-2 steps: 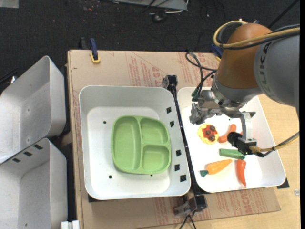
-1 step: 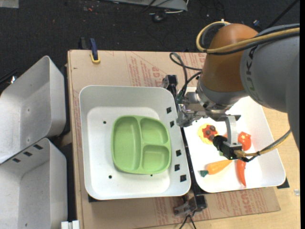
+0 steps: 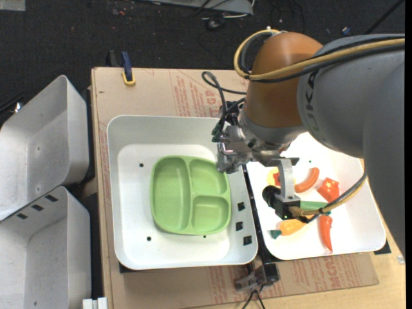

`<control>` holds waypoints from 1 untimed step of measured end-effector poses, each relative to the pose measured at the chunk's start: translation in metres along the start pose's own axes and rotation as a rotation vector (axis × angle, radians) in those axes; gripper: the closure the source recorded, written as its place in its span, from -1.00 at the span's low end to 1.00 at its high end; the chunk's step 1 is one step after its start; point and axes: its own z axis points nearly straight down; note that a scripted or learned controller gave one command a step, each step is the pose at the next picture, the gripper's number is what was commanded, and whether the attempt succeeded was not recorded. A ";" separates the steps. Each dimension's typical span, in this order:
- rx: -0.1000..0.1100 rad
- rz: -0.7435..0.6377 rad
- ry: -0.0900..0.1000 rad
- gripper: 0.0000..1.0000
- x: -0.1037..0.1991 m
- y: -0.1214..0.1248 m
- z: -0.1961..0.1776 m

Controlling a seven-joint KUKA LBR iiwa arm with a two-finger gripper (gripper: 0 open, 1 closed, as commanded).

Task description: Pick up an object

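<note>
Objects for picking sit in my two white bins on the brown desk (image 3: 193, 285), dark floor (image 3: 51, 31) around it. Left bin (image 3: 122, 172) holds a green divided plate (image 3: 191, 196). Right bin (image 3: 367, 237) holds an orange sausage (image 3: 305, 179), red peppers (image 3: 326, 230) and a yellow piece (image 3: 291, 227). The tool (image 3: 226, 159) hangs at the left bin's right edge; I cannot tell its grip.

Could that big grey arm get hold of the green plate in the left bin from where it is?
Probably yes. The gripper already hangs at the green plate's upper right edge, and nothing lies on the plate or between them. Its flat shape might make gripping awkward.
</note>
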 end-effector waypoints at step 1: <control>0.000 0.007 -0.002 -1.00 -0.004 0.000 0.000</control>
